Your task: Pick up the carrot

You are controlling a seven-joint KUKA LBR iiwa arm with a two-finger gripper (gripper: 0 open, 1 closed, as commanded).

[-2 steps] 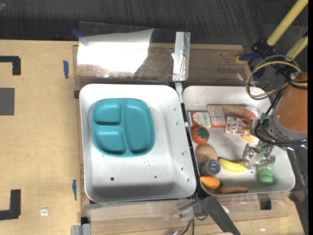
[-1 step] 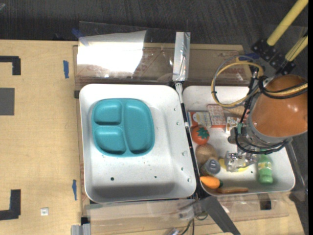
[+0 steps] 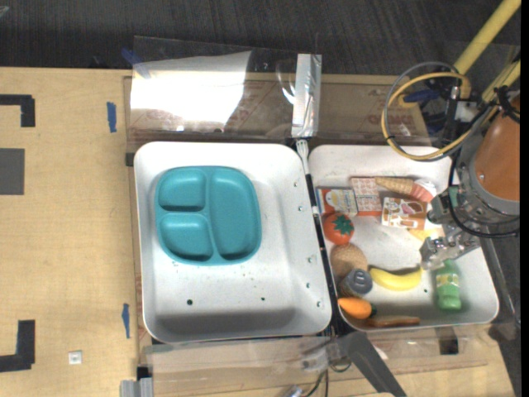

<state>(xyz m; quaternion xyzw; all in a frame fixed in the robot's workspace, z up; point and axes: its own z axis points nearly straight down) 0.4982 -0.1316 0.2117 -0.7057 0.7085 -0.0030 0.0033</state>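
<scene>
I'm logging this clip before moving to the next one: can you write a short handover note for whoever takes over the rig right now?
Gripper: over the right side of the right bin, above the green bottle and near the banana's right end; nothing visibly held.
Carrot: lying at the right bin's front left corner, beside a small grey object, well left of the gripper.
Left bin: holds a teal divided plate.
Done: nothing yet; the carrot is untouched.
Left: move left and forward to the carrot, grasp it, lift it.
</scene>
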